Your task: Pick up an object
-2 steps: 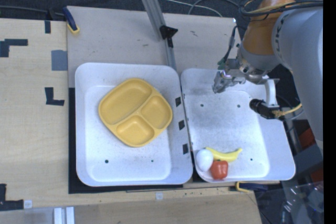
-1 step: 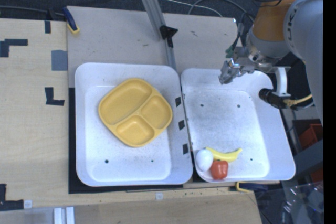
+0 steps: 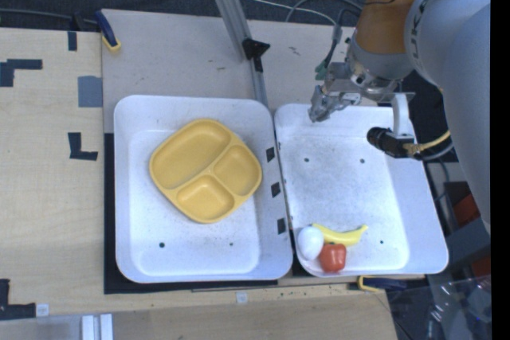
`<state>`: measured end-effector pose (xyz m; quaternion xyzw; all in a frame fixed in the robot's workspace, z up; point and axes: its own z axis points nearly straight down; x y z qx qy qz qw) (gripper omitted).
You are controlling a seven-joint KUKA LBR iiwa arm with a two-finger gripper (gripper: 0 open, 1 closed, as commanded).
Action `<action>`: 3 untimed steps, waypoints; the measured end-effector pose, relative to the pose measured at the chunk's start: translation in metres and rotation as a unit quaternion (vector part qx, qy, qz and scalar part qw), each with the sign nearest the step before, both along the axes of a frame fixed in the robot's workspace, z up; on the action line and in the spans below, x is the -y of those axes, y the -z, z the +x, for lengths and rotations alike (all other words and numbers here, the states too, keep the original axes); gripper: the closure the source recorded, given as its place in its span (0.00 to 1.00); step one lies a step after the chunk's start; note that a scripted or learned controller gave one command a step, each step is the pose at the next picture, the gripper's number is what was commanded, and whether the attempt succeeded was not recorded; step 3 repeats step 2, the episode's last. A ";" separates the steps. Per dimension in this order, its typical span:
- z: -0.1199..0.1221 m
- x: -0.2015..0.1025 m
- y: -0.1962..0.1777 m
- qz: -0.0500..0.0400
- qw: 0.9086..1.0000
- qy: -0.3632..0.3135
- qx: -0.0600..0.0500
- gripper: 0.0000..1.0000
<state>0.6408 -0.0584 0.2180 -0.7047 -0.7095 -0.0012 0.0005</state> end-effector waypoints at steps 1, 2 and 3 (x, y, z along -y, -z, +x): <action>-0.008 -0.054 -0.003 0.000 1.000 0.000 -0.001 1.00; 0.001 -0.111 0.005 -0.001 1.000 0.000 -0.001 1.00; 0.001 -0.111 0.005 -0.001 1.000 0.000 -0.001 1.00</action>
